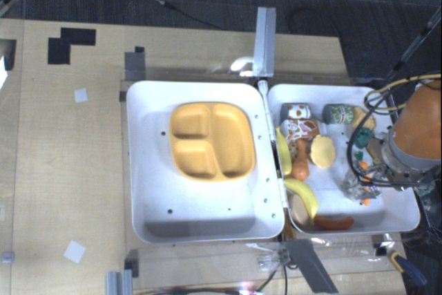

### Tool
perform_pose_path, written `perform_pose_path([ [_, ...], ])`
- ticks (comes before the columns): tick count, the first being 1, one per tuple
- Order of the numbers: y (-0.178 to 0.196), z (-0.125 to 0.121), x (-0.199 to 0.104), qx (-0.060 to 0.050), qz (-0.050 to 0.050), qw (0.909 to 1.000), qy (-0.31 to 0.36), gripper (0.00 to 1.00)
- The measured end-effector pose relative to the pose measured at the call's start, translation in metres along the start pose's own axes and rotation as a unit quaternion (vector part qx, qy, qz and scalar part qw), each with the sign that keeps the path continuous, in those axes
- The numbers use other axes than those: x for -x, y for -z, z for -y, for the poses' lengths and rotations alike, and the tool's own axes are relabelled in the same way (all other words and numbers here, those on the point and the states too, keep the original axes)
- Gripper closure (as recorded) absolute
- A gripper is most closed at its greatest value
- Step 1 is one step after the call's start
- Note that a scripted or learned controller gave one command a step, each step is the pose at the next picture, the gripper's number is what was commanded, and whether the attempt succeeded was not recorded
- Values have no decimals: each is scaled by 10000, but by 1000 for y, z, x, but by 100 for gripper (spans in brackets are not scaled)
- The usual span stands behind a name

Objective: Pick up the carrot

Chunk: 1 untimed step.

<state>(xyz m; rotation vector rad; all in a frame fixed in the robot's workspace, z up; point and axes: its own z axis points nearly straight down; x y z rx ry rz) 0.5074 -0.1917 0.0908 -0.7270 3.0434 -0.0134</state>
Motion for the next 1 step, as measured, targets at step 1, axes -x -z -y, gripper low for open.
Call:
perform_pose_path([
  [1, 91, 9, 15, 10, 5, 9773, -2120, 100],
])
